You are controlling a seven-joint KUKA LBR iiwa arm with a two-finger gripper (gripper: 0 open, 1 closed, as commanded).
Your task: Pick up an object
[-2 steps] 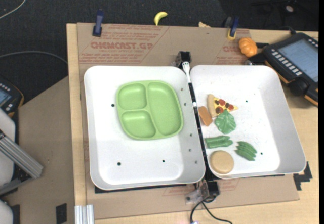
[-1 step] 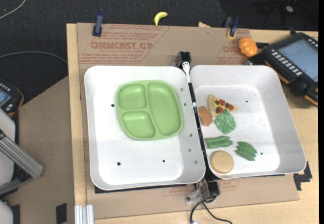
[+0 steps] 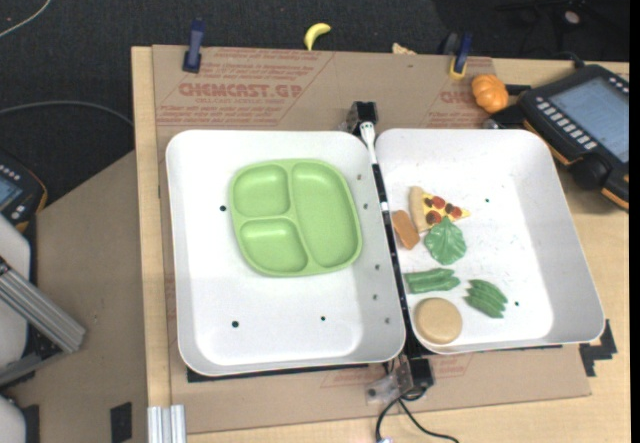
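- Along the left wall of the right bin (image 3: 520, 156), my candidates lay clustered: a toy pizza slice (image 3: 430, 206), a brown sausage (image 3: 405, 229) just beside it, and a green leaf (image 3: 446, 242).
- Toward that bin's near edge lay a pea pod (image 3: 432, 280), a second green vegetable (image 3: 487, 298) and a round tan bun (image 3: 438, 320).
- At the left bin's (image 3: 200, 311) centre sat a green divided plate (image 3: 296, 218).
- Every piece rested on a bin floor, so I judged my pick not yet begun: choosing, descending, grasping and lifting all remained.

Bins (image 3: 260, 341): smooth white plastic, slight sheen | divided plate (image 3: 296, 218): matt green plastic | board (image 3: 250, 86) at 12 o'clock: brown cardboard, printed | toy foods (image 3: 444, 241): smooth plastic
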